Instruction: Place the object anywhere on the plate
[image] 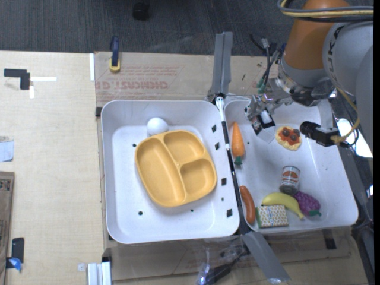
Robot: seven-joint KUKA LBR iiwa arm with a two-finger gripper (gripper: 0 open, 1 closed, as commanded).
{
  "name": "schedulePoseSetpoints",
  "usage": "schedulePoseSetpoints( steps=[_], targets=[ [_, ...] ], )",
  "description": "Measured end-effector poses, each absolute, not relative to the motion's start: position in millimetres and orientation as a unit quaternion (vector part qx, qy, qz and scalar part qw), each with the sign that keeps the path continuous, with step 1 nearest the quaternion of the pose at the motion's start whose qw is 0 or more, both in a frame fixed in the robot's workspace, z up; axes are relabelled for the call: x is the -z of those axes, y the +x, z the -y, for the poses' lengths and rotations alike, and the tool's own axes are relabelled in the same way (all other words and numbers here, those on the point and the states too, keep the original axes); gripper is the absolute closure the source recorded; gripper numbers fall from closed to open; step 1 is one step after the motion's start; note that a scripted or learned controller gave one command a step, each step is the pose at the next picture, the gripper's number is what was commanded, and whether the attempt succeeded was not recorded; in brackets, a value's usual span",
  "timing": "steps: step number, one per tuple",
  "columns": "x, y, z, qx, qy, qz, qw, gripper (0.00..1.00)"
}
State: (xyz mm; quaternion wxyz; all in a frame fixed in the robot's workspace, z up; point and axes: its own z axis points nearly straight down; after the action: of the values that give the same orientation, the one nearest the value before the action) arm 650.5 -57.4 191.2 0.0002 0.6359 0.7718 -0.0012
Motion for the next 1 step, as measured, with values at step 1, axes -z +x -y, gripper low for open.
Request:
schedulePoseSetpoints(
  steps=[1],
  targets=[
    [-190.7, 584.7, 0.4, 0.0013, 0.589, -0.808, -0.001, 1.0]
  ],
)
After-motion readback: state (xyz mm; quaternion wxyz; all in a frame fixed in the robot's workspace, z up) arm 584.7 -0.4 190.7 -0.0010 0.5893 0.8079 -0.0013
